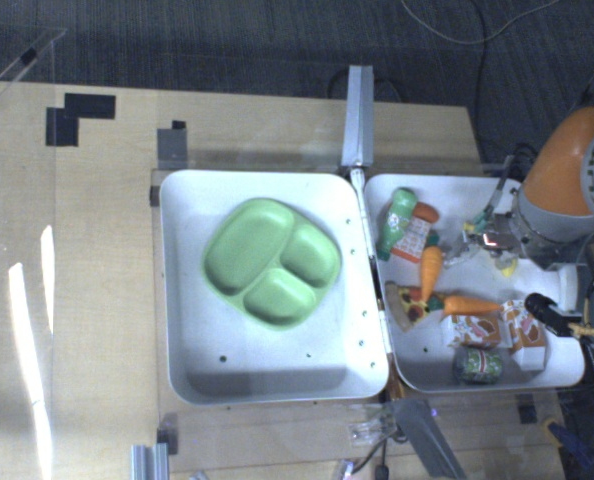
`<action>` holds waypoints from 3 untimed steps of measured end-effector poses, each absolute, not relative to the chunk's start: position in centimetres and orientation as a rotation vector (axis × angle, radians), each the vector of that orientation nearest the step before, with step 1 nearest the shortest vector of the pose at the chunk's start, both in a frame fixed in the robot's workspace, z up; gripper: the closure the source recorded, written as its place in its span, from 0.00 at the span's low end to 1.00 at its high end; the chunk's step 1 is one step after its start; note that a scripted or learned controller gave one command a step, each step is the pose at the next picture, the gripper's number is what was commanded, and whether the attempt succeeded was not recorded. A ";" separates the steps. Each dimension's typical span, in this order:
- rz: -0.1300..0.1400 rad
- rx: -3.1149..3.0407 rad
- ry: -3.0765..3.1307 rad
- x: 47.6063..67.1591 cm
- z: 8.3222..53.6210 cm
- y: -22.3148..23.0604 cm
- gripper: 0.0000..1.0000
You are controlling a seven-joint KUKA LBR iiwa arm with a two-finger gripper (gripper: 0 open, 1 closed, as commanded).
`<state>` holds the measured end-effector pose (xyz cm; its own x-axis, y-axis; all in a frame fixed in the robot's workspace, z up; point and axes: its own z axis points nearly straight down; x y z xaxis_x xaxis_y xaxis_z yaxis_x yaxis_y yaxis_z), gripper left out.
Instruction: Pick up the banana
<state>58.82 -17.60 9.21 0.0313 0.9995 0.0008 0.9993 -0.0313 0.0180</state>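
Nearest you, a can (477, 365) and a small carton (525, 333) sit by the near wall of the right bin (567, 376), on your side of the jaws. The carton's print is too blurred to read. Just beyond them a carrot (469, 306) lies flat, between the jaws and the can.

Nearer than the jaws and off toward the left bin (277, 386), a yellowish, brown-flecked piece (405, 306) lies at the tip of a second carrot (430, 268). You cannot tell whether that piece is the banana.

The jaws sit low over the right bin's far half. Glare and a small red glow blur them, so you cannot tell whether they are released or clenched, or whether they grasp anything. The arm (567, 178) enters from the view's right, its outer side cut off by the frame.

From the jaws toward the left bin, a green bottle (397, 218) lies close to the dividing wall. Bare white floor shows between the jaws and the far wall. In the left bin a green plate (272, 260) leaves open floor along its near side.
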 end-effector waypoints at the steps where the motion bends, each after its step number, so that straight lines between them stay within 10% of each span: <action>1: 0.012 2.222 2.234 65.2 9.1 -18.5 0.00; 2: 0.021 2.203 2.236 65.6 10.3 -18.2 1.00; 3: 0.025 2.208 2.252 65.5 10.2 -17.5 0.00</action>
<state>65.51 -17.54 10.15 -0.0198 0.9996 0.0200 0.9998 0.0197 0.0025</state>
